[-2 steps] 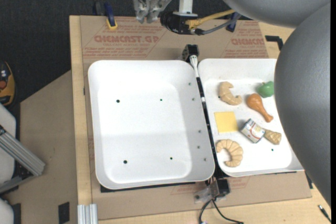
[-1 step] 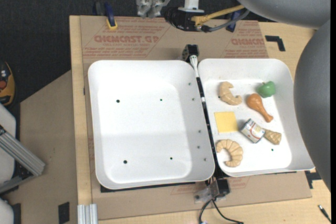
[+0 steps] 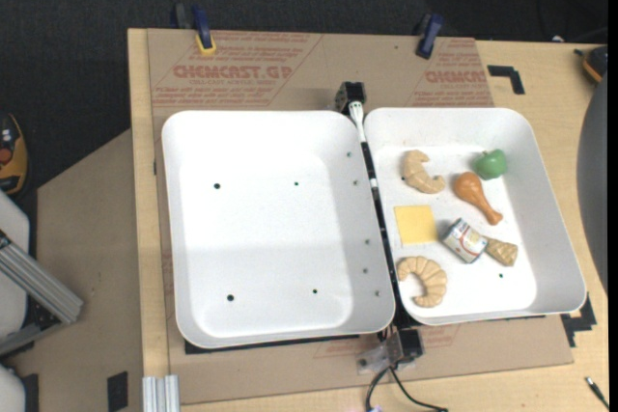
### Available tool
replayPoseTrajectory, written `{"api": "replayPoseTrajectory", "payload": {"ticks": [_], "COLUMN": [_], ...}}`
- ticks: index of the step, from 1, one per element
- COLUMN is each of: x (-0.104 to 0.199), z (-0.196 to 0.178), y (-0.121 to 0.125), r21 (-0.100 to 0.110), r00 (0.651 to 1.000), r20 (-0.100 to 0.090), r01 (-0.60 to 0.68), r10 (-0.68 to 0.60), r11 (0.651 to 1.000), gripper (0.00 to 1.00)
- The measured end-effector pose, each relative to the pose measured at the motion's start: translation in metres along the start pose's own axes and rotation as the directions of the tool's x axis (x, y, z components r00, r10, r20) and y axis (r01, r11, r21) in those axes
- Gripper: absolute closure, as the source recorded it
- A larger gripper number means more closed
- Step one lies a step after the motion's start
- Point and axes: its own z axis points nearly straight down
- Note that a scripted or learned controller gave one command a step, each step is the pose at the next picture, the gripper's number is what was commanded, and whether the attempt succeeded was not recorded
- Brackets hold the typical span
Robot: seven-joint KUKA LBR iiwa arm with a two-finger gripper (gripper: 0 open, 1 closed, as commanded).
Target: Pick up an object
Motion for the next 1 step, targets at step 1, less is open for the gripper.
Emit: {"api": "replayPoseTrajectory", "payload": {"ticks": [1], "x": [-0.0014], "z": [0.1634], "y": [-0.0042], "r21": [0.034], "r00": [1.0], "r20": [0.01], "r01": [-0.004], "r10": [0.003], "r11": [0.999], "gripper": [1.0]}}
